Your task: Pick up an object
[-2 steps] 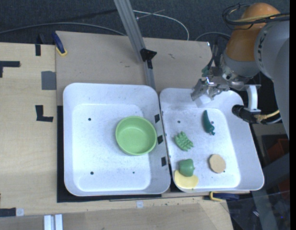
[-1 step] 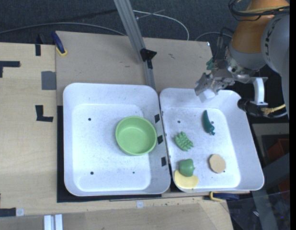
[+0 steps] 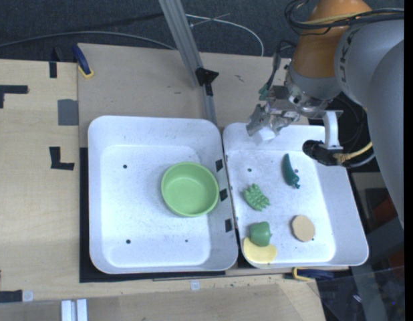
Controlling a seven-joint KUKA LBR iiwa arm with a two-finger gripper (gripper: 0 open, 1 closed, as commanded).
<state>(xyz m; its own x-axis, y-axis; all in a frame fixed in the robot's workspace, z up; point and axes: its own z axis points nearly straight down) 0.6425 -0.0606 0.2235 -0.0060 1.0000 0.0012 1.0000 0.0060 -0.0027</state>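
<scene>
The claw [image 3: 265,127] hangs over the far rim of the right bin [image 3: 347,243], near the seam where the two bins meet, and whether its fingers are spread or closed cannot be told from this slant. Nothing is visibly between them.

Five small things lie in the right bin. The dark teal piece [image 3: 290,170] is slender, its long axis running from the far side toward the near side with a slight lean to the right at the near end (its shape is too small to name). Near the bin's middle lies a spiky green piece [image 3: 256,196], its long axis slanting from far-left to near-right. Nearer the front sits a green pepper-like lump [image 3: 260,233], touching a pale yellow piece [image 3: 259,251] that lies at the front rim with its length running left to right. A round tan disc [image 3: 303,228] rests apart to their right, with no clear long axis.

The left bin [image 3: 106,199] holds a green bowl [image 3: 189,189], upright and open side up, close to the dividing edge. A grey pole [image 3: 183,35] slants over the counter [image 3: 33,179] behind the bins, left of the claw.
</scene>
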